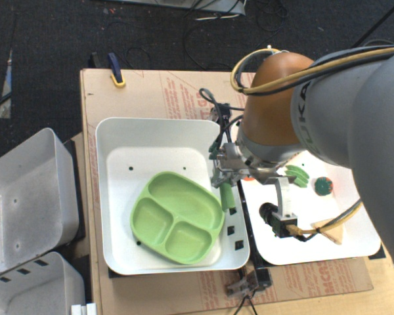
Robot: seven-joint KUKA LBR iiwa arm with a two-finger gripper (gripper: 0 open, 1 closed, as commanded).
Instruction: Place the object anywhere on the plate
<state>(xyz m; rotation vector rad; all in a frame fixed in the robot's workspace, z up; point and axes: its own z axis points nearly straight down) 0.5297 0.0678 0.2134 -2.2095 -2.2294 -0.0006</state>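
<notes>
The grey arm [341,104] was the biggest thing in the view. It came in from the right and covered much of the right bin [354,241]. Its orange band [276,104] stood above the wall that separates the two bins. The brown bench [157,94] carried both bins side by side, and the left bin [118,176] was fully visible.

Inside the left bin lay the green plate [174,218], a divided one with three compartments. It sat towards the near right corner of that bin, and its right rim was close to the bin wall.

The gripper [226,176] hung at the right wall of the left bin, just above the right rim of the plate. I could not tell whether it was released or clenched, because the wrist hid it from above.

A green stick-shaped object [228,199] showed directly under the gripper. It was upright and touching or just beside the right edge of the plate. Whether the gripper was grasping it could not be seen.

In the right bin lay a tan wedge [333,231], a light green piece [295,174] and a small dark green ball [324,186], all well apart from the plate.
</notes>
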